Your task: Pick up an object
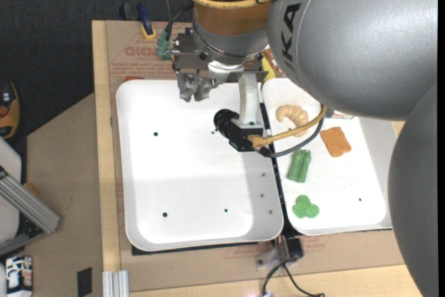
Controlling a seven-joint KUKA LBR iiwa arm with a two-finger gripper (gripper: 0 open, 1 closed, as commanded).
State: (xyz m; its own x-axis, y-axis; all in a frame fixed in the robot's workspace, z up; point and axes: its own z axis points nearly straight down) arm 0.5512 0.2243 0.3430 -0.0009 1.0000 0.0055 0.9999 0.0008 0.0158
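Note:
My gripper [195, 88] hangs below the orange wrist band, over the far edge of the left bin [139, 149]. The right bin [368, 170] holds several small objects: a tan croissant-shaped piece [290, 113], an orange slab [336, 141], a green block [300, 165] and a green clover-shaped piece [304, 207]. The gripper is well to the left of all of them, across the divide between the bins. No object touches the gripper.
A black fitting with a yellow cable [236, 130] hangs from the arm above the left bin's right side. The big grey arm link covers the right bin's far corner. Cardboard [111, 80] borders the bins, with clips at its far edge.

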